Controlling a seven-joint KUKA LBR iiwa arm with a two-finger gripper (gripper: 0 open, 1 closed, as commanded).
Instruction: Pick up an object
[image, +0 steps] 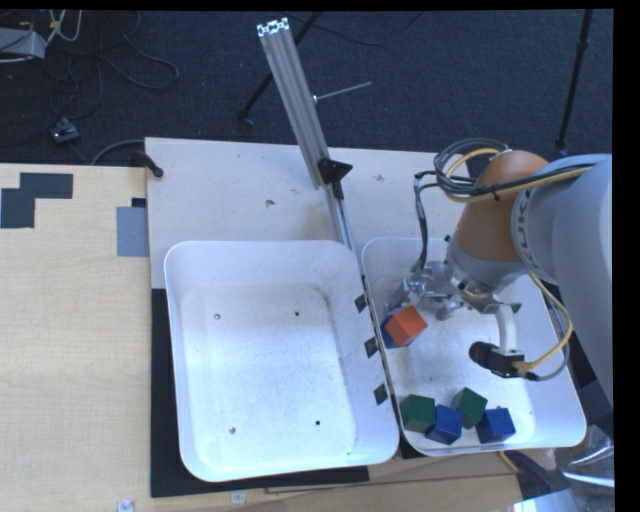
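My gripper (424, 297) hangs over the upper left part of the right bin (560, 425), under the orange wrist band. An orange block (405, 326) sits tilted right at its lower end, touching or nearly touching it. A sliver of a blue block (386, 340) peeks out under the orange block's left edge. Near the bin's front wall lies a cluster of two green blocks (418, 410) (470, 404) and two blue blocks (446, 424) (496, 424).
The left bin (185, 300) stands beside the right one, with black clips along the shared wall. A slanted aluminium rail (300, 110) rises behind the bins. Cables loop around the wrist, and a black connector (495, 358) hangs to the gripper's right.
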